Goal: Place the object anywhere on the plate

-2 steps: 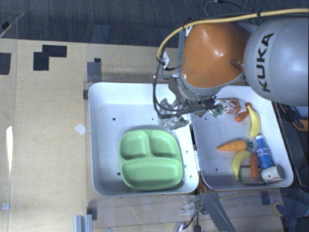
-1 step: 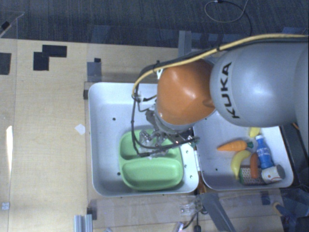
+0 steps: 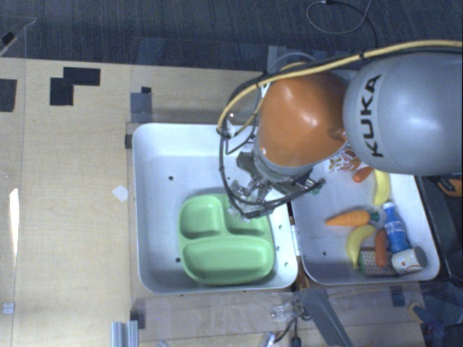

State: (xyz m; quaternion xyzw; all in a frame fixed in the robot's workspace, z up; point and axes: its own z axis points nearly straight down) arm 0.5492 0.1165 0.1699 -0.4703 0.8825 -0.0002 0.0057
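The end effector (image 3: 249,202) hung over the upper right compartment of the green divided plate (image 3: 224,241), which lay in the left bin (image 3: 155,194). The finger state could not be read, since the wrist and cables blocked it, and no object could be made out between them. Judged step: either the release over the plate or a failed carry. Next move called for a low, steady release above the plate, then a straight lift clear. The task's object could not be identified, so no heading or long axis could be given. Right of the plate, the other bin (image 3: 427,266) held a carrot (image 3: 351,219), a banana (image 3: 381,186), a blue bottle (image 3: 395,230) and more small items
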